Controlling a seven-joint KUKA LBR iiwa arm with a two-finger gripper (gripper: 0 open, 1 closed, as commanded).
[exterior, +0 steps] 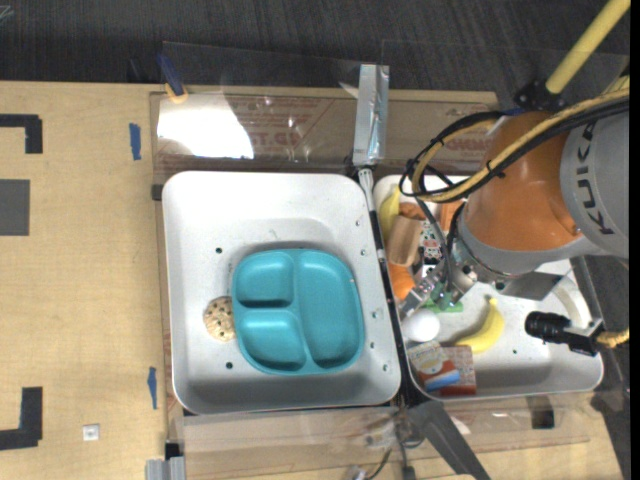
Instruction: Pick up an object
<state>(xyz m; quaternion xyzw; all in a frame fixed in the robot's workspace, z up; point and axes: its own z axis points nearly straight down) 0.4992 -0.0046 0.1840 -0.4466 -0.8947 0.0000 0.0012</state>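
My gripper [437,286] hangs low over the left part of the right bin [560,368], under the arm's orange band. Its fingertips sit among small items, and the arm hides how they stand. Around it lie a white egg-like ball [424,326], a yellow banana [484,330], an orange piece [399,280], a tan bread-like item [403,238] and a red and blue packet [448,368]. A green bit [447,305] shows just below the fingertips. I see nothing clearly held.
The left bin [200,208] holds a teal divided tray [297,308] and a speckled cookie [219,317] at the tray's left side. A clear plastic panel [290,123] stands behind the bins. Black and yellow cables [450,168] loop over the arm. Cardboard bench lies to the left.
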